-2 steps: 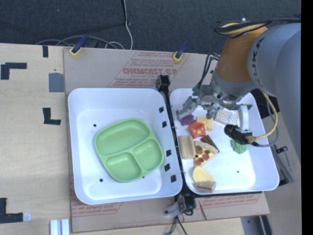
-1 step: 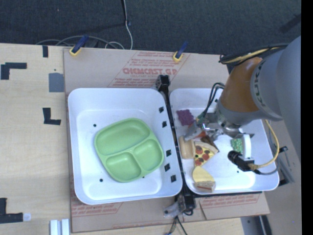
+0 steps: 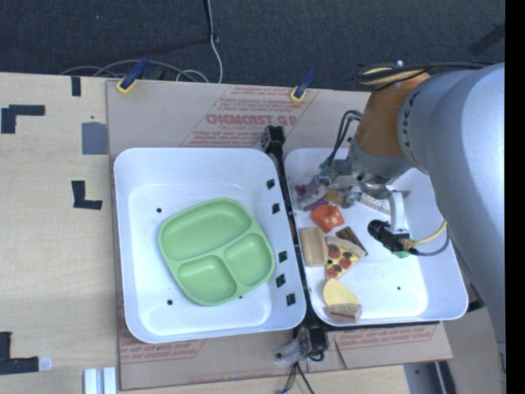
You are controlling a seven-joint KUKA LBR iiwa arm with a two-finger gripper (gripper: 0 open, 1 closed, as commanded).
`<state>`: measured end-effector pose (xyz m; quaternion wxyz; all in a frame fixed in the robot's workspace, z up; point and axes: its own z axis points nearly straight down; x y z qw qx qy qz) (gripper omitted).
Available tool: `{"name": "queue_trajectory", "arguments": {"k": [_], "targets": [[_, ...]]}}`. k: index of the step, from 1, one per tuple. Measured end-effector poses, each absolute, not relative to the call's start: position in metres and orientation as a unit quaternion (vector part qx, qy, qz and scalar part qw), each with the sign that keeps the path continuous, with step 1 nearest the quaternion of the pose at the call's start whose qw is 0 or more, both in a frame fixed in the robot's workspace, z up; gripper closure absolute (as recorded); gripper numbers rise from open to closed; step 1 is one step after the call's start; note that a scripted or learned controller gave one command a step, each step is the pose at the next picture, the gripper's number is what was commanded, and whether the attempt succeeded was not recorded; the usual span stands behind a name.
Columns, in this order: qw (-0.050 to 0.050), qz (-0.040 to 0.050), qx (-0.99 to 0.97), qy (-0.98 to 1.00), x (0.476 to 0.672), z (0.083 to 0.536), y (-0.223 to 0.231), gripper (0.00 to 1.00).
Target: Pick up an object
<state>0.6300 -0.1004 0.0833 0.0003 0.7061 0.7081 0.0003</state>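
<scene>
Gripper (image 3: pixel 340 189) is down in the far-left part of the right bin (image 3: pixel 410 298), hanging off the orange band (image 3: pixel 385 121) and the smooth grey arm (image 3: pixel 467 162). Metal clutter and cables around the wrist hide the tips; can't tell how far it's open or whether it has hold of anything.

Just below the gripper, touching or nearly touching: a small red-orange lumpy toy (image 3: pixel 327 217), rounded, matte plastic, pepper- or tomato-like. A small purplish piece (image 3: pixel 305 192) sits just left of the gripper, too blurred to name.

Further toward the near edge, all in the right bin:
- tan rectangular slab (image 3: pixel 312 245), flat, bread- or cracker-like, beside the divider
- pizza slice toy (image 3: pixel 341 255), triangular, yellow with red dots, brown crust edge at its far end
- yellow wedge (image 3: pixel 340 298) with a tan base, cheese- or sandwich-like, nearest the front rim

A black sensor-like block with a green tip (image 3: pixel 392 238) on a yellow cable hangs right of the pizza.

Left bin (image 3: pixel 135 179): shallow glossy white plastic, rounded corners. Holds one pale green divided plate (image 3: pixel 215 250), rounded-rectangle, three compartments, lying flat and rotated.

Both bins sit on a printed cardboard sheet (image 3: pixel 238 117), held by two yellow and blue clamps (image 3: pixel 131 79) at the far edge, over a light wood bench (image 3: pixel 49 245).
</scene>
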Motion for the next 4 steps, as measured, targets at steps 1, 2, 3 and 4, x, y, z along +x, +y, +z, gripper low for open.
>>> {"name": "queue_trajectory", "arguments": {"k": [1, 2, 3, 4], "targets": [[0.001, -0.0003, 0.707, 0.707, 0.613, 0.085, -0.1, 0.0], [0.001, -0.0003, 0.707, 0.707, 0.588, 0.085, -0.094, 0.0], [0.0, 0.0, 0.707, 0.708, 0.591, 0.085, -0.096, 0.0], [0.0, 0.0005, 0.706, 0.708, 0.591, 0.095, -0.095, 1.0]]}}
